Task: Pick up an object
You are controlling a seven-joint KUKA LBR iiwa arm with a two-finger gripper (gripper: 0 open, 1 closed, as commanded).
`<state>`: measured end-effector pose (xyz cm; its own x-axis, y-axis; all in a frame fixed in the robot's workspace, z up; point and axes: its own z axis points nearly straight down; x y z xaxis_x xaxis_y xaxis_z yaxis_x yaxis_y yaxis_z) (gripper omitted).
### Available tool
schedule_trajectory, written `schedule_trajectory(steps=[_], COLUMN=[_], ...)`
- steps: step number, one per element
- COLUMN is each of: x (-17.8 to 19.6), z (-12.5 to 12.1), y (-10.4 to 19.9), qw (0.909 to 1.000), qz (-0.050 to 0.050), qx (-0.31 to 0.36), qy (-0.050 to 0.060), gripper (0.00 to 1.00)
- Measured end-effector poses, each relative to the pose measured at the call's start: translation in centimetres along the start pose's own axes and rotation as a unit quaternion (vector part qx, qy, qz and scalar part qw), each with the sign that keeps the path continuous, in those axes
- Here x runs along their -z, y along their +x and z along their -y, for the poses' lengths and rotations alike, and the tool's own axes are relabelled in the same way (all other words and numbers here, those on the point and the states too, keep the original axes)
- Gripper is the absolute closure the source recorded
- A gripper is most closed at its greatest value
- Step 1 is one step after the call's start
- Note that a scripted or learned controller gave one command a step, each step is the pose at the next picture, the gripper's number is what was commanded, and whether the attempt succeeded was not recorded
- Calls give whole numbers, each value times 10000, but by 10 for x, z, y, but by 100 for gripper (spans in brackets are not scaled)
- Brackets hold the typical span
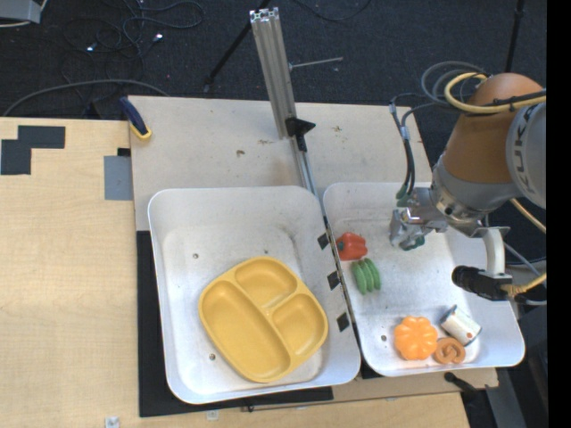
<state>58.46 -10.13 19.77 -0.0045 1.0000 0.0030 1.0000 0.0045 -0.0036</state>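
we see a yellow divided plate [263, 317] in the left bin [178, 239]; the right bin [500, 350] holds a red pepper [351, 244], green vegetable [367, 275], orange pumpkin [416, 337]. gripper [409, 234] state: we cannot tell.

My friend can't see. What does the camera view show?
A grey and orange robot arm holds its tool above the right bin, which holds a red toy, a green toy and an orange pumpkin. The left bin holds a yellow divided plate.
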Motion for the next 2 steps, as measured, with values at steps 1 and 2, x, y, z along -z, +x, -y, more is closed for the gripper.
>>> schedule_trajectory(steps=[1, 2], x=[-4, 0], z=[13, 18], y=[53, 111], qw=[10000, 10000], qz=[0, -3], qx=[1, 5], qy=[7, 4], gripper=[100, 100])
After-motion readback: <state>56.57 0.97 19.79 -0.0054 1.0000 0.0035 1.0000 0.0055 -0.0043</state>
